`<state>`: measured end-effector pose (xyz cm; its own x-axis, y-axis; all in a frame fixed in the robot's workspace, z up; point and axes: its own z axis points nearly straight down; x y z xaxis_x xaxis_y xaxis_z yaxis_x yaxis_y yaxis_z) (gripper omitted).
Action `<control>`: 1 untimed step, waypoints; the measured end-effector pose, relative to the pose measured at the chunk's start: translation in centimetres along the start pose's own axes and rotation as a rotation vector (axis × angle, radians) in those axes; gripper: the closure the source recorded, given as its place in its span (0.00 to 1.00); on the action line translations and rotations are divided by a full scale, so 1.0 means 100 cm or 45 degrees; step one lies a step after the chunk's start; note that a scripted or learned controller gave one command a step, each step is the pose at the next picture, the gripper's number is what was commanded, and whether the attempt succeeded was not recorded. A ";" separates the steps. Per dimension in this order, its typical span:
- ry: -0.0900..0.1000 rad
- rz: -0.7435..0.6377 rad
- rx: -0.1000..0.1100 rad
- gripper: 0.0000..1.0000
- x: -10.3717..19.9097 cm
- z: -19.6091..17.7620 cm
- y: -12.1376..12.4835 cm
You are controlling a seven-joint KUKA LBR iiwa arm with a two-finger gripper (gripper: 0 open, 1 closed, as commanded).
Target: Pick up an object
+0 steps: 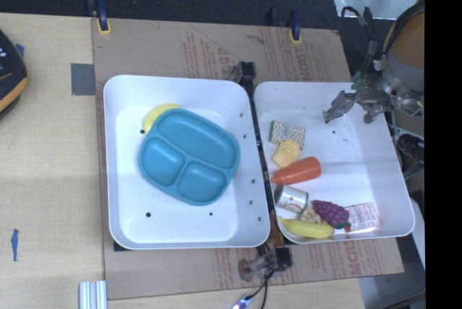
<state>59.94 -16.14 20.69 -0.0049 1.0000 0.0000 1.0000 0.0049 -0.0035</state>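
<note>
presently, two white bins on the desk. left bin [123, 221]: one blue divided plate [189, 155] over one yellow item [157, 114]. right bin [375, 163]: one carrot [296, 171], long axis left-right, tip toward the right; one banana [307, 229]; one grape bunch [330, 212]; one can [291, 196]; two waffle-like pieces [286, 142]. hand [354, 111] above the right bin's upper right part, fingers spread, gripping nothing.

Grey arm [404, 48] with orange band, reaching in from the right, jaws spread and empty.
</note>
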 end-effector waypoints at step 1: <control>-0.001 0.001 0.001 0.00 0.017 0.045 -0.021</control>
<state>57.79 -14.46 16.21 -0.0040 1.0000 -0.0010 1.0000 0.0040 -0.0041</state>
